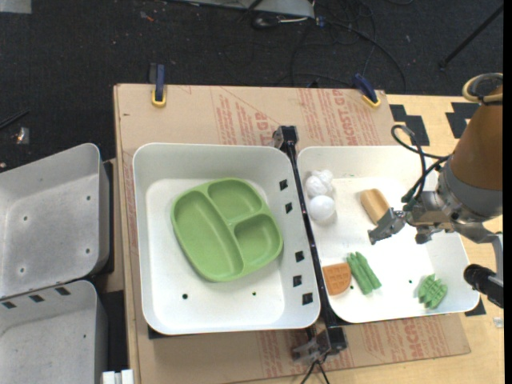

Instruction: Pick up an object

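Over the right bin [460, 250], the gripper [387, 226] hangs at the end of the arm that reaches in from the right, its dark tips pointing toward the bin's middle. Whether the jaws are spread or closed I cannot tell; nothing shows between them. Just up and to the left of the jaws lies a tan block [374, 205], the nearest candidate, probably the target given the tilt of the wrist. Farther left sit 2 white balls [321, 196] against the bin wall. Below the jaws lie a green bean pod [363, 272] and, beside it, an orange piece [337, 278]; a green leafy piece [431, 291] rests toward the lower right. The left bin [160, 294] holds a green divided plate [226, 228], well apart from the jaws.
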Controlling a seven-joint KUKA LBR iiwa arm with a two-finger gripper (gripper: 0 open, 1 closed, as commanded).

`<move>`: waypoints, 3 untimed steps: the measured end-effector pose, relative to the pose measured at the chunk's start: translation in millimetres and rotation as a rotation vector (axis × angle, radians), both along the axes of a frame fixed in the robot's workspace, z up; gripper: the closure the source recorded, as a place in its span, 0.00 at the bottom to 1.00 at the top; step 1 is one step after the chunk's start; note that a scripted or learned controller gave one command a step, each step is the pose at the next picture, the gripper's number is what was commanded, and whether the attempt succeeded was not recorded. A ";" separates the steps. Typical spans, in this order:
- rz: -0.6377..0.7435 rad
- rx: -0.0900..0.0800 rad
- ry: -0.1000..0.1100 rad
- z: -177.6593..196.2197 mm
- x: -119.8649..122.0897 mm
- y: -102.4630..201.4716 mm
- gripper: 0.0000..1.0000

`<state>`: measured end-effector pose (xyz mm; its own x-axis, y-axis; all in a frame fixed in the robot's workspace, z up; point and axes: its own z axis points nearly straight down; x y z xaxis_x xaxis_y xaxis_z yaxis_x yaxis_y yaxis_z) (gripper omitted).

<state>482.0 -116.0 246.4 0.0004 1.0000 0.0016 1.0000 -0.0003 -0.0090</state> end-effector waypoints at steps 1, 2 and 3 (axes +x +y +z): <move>0.002 -0.001 -0.007 3.2 1.5 0.1 0.00; -0.001 0.000 -0.001 -59.2 -2.3 -5.9 0.00; -0.001 0.000 -0.002 -107.2 4.8 -5.7 0.00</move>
<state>486.8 -121.6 139.2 0.0010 1.0000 0.0020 1.0000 -0.0010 -0.0066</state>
